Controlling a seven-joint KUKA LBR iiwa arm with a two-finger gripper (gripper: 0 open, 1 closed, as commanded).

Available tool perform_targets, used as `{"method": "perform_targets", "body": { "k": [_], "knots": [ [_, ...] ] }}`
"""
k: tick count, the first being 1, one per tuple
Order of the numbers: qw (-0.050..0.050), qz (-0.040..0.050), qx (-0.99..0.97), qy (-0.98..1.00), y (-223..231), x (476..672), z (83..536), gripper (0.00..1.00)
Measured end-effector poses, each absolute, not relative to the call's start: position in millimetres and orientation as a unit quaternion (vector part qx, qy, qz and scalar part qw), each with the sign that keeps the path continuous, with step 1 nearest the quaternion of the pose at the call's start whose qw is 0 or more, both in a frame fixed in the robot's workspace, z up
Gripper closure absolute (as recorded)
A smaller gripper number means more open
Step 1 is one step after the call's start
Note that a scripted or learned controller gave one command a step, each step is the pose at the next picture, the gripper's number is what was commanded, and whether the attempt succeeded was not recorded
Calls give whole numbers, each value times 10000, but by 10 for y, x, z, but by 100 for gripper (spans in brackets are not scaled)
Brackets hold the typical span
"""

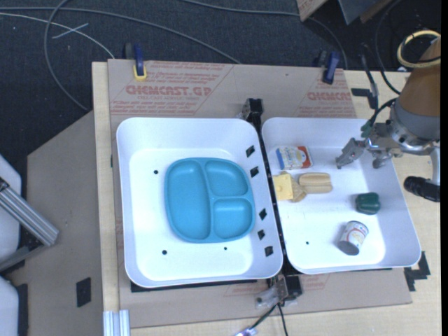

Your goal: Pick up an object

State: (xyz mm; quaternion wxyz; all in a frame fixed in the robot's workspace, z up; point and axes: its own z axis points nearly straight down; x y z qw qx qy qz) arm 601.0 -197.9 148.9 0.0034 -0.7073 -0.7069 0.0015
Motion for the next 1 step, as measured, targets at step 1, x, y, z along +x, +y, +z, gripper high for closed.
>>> {"method": "perform_targets", "body": {
  "k": [1],
  "knots": [
    [26, 10, -7069, -7073, -1937, 5993, 1061, 0]
  ]
}}
